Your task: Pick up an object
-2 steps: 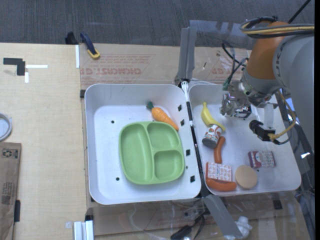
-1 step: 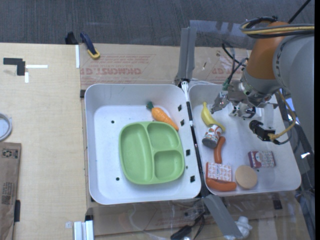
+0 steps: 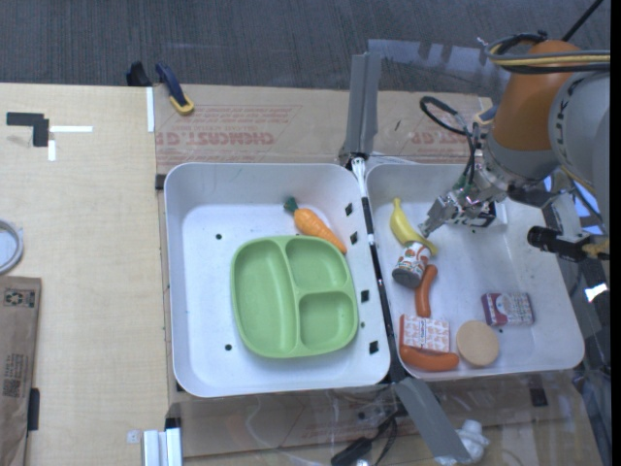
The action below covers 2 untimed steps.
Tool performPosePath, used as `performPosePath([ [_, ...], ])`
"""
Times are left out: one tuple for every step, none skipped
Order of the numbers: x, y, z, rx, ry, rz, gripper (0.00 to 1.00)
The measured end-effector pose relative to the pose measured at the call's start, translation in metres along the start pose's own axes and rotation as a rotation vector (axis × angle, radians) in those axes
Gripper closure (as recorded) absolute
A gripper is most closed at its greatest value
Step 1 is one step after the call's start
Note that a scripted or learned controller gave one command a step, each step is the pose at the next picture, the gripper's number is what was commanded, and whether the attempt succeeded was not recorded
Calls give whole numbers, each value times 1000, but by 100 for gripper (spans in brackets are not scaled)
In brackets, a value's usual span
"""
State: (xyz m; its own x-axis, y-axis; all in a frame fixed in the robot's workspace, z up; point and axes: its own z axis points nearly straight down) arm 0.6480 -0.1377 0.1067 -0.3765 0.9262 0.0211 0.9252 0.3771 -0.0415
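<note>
The left bin (image 3: 194,289) holds a green divided plate (image 3: 294,295) and a toy carrot (image 3: 316,225). The right bin (image 3: 543,289) holds a banana (image 3: 404,223), sausages, small packets and a round biscuit (image 3: 477,343). The gripper (image 3: 434,216) hangs just beside the banana; I cannot tell its grip.

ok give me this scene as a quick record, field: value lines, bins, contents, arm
left bin: green divided tray, toy carrot at the tray's far edge
right bin: banana, small bottle, sausage, red-and-white carton, orange sausage, round tan disc, maroon packet
arm: reaches in from the right
hand: low over the right bin, beside the banana
held: nothing seen between the fingers
</note>
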Motion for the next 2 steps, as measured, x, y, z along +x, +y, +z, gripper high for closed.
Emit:
performPosePath([
  [-14, -6, -12, 0, -31, 9, 100],
  [-3, 2, -15, -5, -16, -5, 0],
])
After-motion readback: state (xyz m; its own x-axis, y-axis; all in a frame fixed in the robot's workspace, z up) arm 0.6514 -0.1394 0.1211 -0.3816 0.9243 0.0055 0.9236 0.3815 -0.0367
